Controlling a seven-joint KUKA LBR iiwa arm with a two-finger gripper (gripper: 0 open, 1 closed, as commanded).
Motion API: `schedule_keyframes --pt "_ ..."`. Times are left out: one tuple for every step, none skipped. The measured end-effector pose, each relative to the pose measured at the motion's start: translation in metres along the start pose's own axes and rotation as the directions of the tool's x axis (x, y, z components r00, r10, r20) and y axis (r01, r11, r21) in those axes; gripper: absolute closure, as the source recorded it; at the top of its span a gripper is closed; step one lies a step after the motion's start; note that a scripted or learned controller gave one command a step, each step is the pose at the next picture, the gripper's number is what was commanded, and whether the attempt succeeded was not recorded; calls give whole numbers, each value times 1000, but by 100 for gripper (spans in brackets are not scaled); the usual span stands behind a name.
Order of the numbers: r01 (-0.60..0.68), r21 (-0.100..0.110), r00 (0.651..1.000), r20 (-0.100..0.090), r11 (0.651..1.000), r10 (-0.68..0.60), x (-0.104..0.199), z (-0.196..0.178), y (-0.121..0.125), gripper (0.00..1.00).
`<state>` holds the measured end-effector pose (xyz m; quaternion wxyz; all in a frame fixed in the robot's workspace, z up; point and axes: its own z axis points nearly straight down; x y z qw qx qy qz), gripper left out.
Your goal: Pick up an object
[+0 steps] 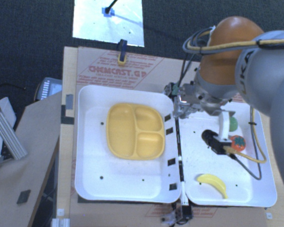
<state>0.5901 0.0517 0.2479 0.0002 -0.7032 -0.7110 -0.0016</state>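
You will note that the arm [268, 66] runs off the picture's right edge and covers the far rim of the bin [197, 159] at the view's right, where a green thing [233, 124] and an orange-red thing [238, 142] show partly, too hidden to identify.

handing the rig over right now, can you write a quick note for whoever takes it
Gripper: low over the divider between the two bins, at the right bin's top-left corner; I cannot tell whether it is open or shut.
Things: a yellow divided plate lies flat in the left bin. In the right bin, a banana lies near the front edge, and a green object and an orange-red object sit close together towards the back right.
Done: nothing appears picked; all four things rest in their bins.
Left: grasp one and lift it. The banana lies most in the open.
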Motion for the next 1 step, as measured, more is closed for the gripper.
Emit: schedule_keyframes --pt "-1 0 1000 0 1000 1 57 8 9 100"
